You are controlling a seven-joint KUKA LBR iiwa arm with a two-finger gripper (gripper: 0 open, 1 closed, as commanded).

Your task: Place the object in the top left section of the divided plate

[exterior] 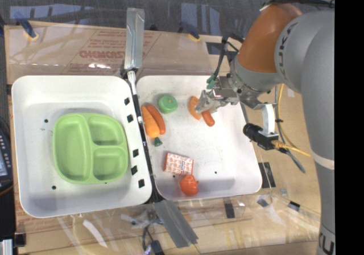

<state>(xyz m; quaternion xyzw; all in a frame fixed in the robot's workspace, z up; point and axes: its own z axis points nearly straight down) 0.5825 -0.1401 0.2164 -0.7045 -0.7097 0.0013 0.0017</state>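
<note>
A light green divided plate lies in the left bin, with one long section on its left and two smaller ones on its right. My gripper hangs low in the right bin, near the bin's back. It is right over a small orange piece and a short red piece, which lie against each other. Whether either piece is between the gripper's tips is hidden by the gripper body.
In the right bin, an orange carrot lies against the left wall. A green round object sits beside it. A red and white packet and a red fruit lie near the front. A metal bar stands at the back between the bins.
</note>
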